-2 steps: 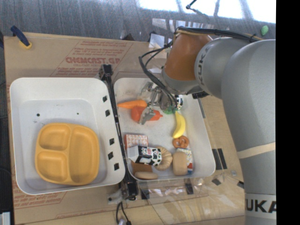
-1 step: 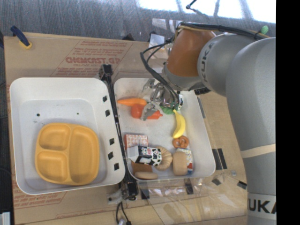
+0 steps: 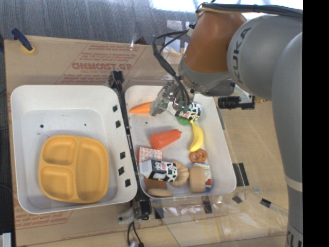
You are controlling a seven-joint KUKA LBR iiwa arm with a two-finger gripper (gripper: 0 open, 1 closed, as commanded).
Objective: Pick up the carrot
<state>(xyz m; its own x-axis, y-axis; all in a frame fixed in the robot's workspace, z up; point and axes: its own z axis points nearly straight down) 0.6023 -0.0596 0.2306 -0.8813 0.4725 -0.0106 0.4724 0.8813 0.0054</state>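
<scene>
Seemingly gripped by the end effector [image 3: 160,106] at its thick end, the small orange carrot [image 3: 140,108] tapers leftward.

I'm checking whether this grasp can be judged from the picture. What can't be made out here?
- Camera view: the right end of the slim orange carrot is hidden behind the metal gripper.
- Whether its jaws are open or shut: blurred.
- The black-and-white cow-patterned toy is partly covered by the arm's wrist.

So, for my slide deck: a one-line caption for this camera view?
Claw poised at the carrot in the right bin; yellow tray in the left.
</scene>
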